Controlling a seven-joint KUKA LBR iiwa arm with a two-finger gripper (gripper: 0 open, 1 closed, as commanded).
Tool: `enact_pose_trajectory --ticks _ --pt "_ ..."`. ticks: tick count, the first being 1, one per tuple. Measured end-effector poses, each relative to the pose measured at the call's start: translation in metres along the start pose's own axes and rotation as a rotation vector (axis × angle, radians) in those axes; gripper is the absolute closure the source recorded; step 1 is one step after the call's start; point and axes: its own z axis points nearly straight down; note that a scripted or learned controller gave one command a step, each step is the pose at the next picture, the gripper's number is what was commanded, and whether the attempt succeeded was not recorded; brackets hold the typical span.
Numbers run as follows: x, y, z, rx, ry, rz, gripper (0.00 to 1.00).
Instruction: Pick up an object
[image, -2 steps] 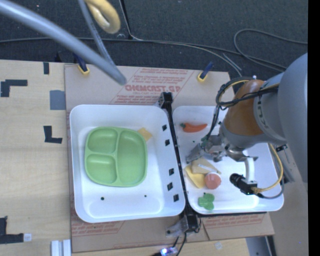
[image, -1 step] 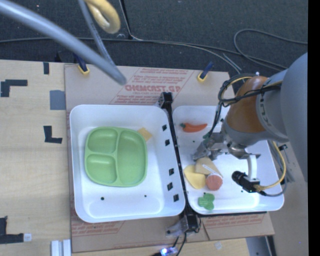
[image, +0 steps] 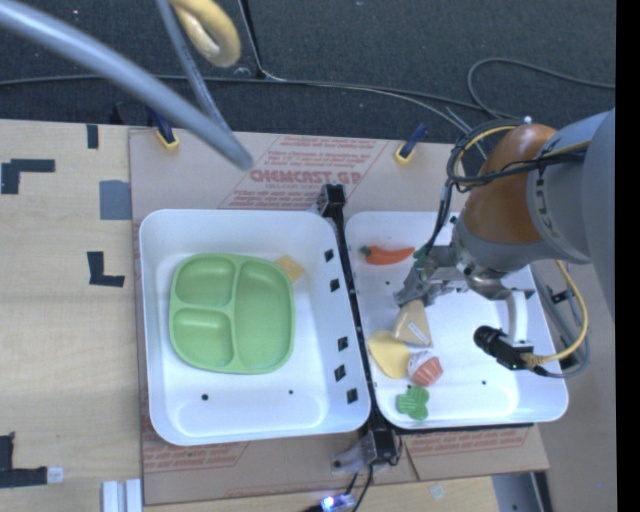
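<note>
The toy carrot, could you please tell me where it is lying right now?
The toy carrot lies in the right bin, near its top-left corner beside the divider, just left of the gripper.

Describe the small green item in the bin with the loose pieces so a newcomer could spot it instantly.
Start at the right bin, under the arm. Follow its near-left corner to a cluster of pieces. The green toy lies nearest the front rim, just below the orange-red piece; it is the one green thing there.
</note>
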Motion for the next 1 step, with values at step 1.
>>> enact_pose_trajectory --ticks 1 --pt "-0.0043 0.0059 -0.0444 0.000 -0.001 0.001 1.00"
